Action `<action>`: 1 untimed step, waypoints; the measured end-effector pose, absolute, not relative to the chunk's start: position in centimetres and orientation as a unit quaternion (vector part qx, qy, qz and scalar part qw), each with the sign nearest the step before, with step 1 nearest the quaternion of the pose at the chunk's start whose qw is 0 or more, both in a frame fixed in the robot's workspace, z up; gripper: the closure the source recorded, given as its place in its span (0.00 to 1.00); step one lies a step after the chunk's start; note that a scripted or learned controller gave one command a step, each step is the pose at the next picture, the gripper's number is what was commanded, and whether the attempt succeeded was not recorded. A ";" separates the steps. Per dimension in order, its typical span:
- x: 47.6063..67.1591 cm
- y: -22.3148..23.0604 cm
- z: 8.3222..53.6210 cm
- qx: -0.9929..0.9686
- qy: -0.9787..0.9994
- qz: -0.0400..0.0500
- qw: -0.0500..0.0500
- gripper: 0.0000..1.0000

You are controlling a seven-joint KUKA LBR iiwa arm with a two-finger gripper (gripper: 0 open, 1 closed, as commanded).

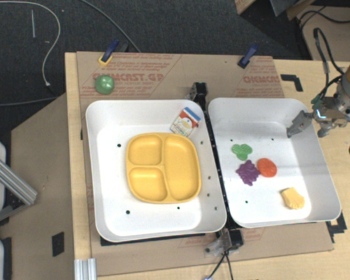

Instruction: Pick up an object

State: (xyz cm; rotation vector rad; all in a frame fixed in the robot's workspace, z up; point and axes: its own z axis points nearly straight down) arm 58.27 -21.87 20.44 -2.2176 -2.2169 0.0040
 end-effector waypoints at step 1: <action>57.6 -21.5 15.9 -0.707 -0.707 0.001 0.003 0.00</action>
